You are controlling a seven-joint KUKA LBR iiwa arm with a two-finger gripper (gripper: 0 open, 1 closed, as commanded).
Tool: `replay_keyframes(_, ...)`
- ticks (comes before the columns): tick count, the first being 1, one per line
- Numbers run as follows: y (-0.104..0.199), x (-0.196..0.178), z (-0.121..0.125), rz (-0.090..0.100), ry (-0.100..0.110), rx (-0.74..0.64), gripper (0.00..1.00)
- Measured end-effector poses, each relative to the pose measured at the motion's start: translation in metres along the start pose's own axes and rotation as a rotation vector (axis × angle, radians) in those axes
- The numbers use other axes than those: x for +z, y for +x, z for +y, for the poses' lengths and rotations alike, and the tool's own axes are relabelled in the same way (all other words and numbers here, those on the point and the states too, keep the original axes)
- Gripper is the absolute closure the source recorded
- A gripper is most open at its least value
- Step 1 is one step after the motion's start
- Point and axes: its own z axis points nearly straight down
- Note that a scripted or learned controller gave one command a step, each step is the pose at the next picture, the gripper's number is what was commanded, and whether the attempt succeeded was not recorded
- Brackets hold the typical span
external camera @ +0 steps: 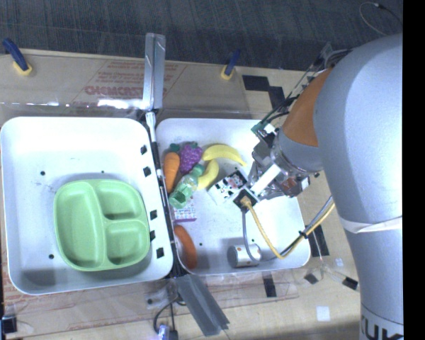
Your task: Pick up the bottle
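Small clear green-tinted plastic bottle [183, 190] beside orange carrot [171, 170], apart from grey two-finger gripper [235, 188], finger state indiscernible.

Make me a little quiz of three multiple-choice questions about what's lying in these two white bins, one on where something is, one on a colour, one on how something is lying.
1. Where is the pale green divided plastic tray?
A. in the left bin
B. in the right bin
C. on the bench outside both bins

2. What colour is the toy bunch of grapes?
A. red
B. purple
C. white

3. How is the small green-tinted clear plastic bottle positioned?
A. standing upright
B. held up in the air
C. lying on its side on the bin floor

Answers:
1. A, the tray sits on the floor of the left white bin.
2. B, the grapes are purple, between the orange toy carrot and the yellow toy banana.
3. C, the bottle lies flat just below the carrot.
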Motion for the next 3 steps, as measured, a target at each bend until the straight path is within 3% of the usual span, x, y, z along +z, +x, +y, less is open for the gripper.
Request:
replay_keyframes(1, 0.020, -0.170, 0.045, 0.003, -0.007, -0.185, 1.00)
replay_keyframes(2, 0.090, -0.163, 0.050, 0.001, -0.007, -0.096, 1.00)
replay_keyframes(3, 0.077, -0.172, 0.072, 0.003, -0.007, -0.063, 1.00)
